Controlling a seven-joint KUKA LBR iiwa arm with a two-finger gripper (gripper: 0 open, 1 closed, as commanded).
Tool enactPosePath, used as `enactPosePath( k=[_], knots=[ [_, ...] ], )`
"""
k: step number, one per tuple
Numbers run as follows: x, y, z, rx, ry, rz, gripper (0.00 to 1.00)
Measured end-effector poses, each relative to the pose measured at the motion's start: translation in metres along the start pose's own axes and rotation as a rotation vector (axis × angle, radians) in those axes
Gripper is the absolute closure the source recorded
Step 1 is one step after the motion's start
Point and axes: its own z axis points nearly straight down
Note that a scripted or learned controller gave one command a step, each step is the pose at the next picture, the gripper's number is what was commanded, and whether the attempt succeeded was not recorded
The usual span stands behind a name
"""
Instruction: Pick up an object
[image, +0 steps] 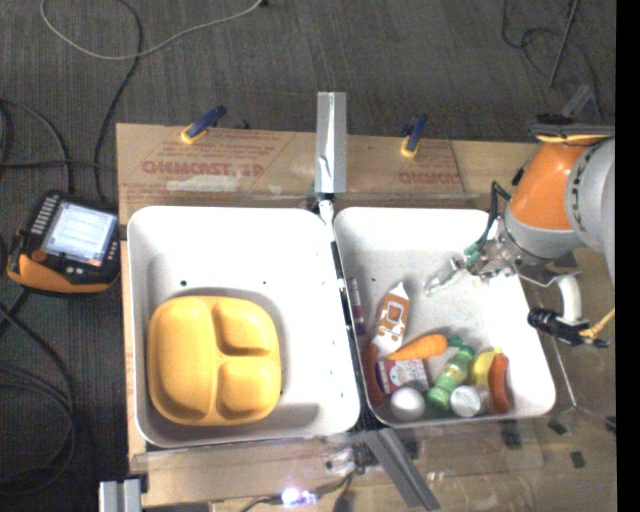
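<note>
Metal claw (447, 276) above right bin (420, 235)

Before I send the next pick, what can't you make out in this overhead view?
- Gripper: too small and blurred to tell whether anything is held.
- Pile in the right bin: the carrot lies across a red packet, hiding part of it.
- Packet labels: too small to read.
- Arm: cut off by the right edge.
</note>
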Motion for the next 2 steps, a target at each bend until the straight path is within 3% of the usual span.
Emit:
enactPosePath(
  k=[1,2],
  knots=[
    [0.046,-0.113,0.004,-0.010,-0.008,-0.158,0.00],
    [0.003,-0.063,-0.009,0.000,0.000,-0.238,0.00]
  ],
)
